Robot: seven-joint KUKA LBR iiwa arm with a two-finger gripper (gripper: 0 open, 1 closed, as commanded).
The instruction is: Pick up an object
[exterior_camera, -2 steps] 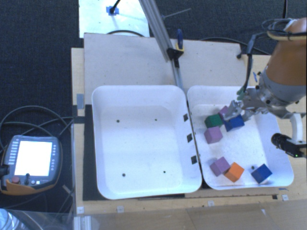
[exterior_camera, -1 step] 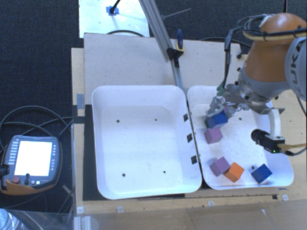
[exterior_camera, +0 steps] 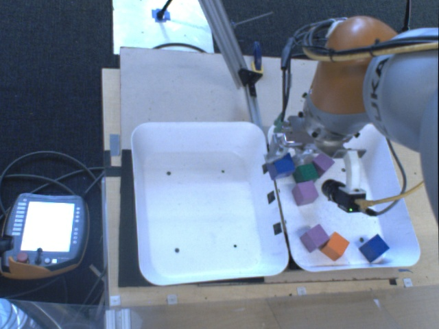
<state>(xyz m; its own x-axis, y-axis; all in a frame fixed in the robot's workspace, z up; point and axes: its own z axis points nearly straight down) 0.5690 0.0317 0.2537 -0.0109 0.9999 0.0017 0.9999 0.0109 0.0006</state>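
Over the right-hand white bin [exterior_camera: 405, 242], the grey arm with its orange band [exterior_camera: 351, 60] reaches in from the right and hangs above the far left part of that bin. The gripper [exterior_camera: 288, 151] sits low under the wrist, right by the bin's inner wall. Whether its fingers are apart or together, I cannot tell; the wrist body and cables crowd the view there.

A small blue cube [exterior_camera: 281, 165] lies just below the gripper, touching or nearly touching it, tight against the left wall of the right bin. From this angle I cannot tell if it is between the fingers or merely beside them. Just right of it sits a dark green block [exterior_camera: 306, 173], and a purple block [exterior_camera: 322, 162] lies a little farther back, beside the green one. Nearer, a second purple cube [exterior_camera: 304, 192] rests just below the green block.

Toward the near end of the same bin, a third purple cube [exterior_camera: 315, 237] touches an orange cube [exterior_camera: 335, 246], and a second blue cube [exterior_camera: 374, 247] sits apart to their right, near the bin's near rim. A black fitting with a small green light [exterior_camera: 341, 195] hangs off the arm above the middle of the bin.

The left white bin [exterior_camera: 147, 204] lies just beside it. Far left, off the bench, a grey handheld control pendant with a bright screen [exterior_camera: 44, 233] rests on the dark floor.
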